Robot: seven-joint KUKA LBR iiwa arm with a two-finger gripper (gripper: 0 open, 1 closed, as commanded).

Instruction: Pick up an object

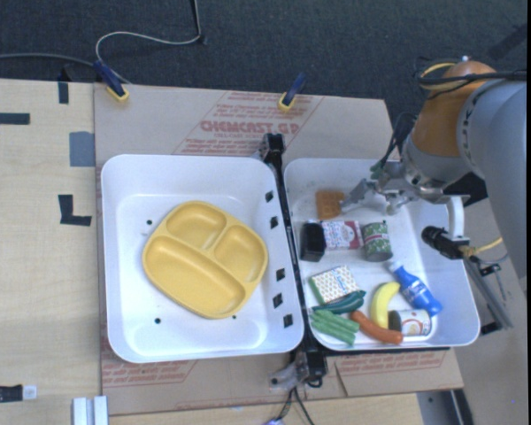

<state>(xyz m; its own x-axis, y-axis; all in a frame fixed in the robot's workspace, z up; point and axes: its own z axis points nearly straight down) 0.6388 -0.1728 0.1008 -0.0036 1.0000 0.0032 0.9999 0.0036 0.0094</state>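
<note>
The grey arm's gripper (378,192) hangs over the back of the right shallow white bin (467,308), its fingers spread apart with nothing between them. Just beside it lies a small brown block (328,204). Below sit a black box (312,241), a red-and-white packet (341,234) and a green can (375,240). Near the front lie a blue bottle (416,289), yellow banana (384,302), orange carrot (377,328) and green beans (335,326). A yellow divided plastic plate (205,258) rests in the left white bin (124,237).
</note>
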